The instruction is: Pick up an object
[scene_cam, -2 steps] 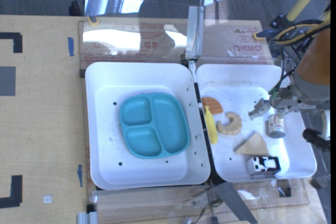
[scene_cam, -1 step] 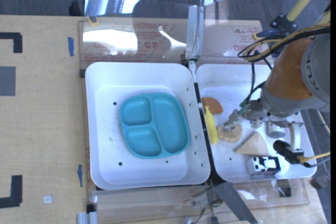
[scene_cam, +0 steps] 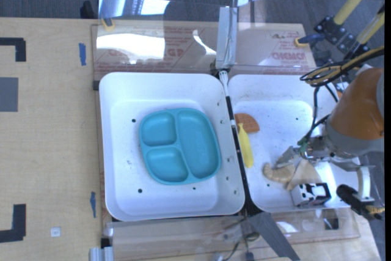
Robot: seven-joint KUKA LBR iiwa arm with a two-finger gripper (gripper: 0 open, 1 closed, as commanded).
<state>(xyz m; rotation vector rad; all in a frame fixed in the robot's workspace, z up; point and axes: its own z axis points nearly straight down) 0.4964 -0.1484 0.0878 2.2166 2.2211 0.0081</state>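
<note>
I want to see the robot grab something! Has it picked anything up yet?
Not yet, as far as the picture shows. The gripper has reached down into the right bin, right by the tan piece. The yellow banana and orange piece lie untouched. Lifting something is still left.

The grey arm with its orange band (scene_cam: pixel 361 108) runs off the right edge; its two-finger gripper (scene_cam: pixel 297 159) is a blur of metal over a tan crumpled object (scene_cam: pixel 282 174), whose make is unclear; a small orange disc-like item (scene_cam: pixel 247 123) is too small to name.
</note>
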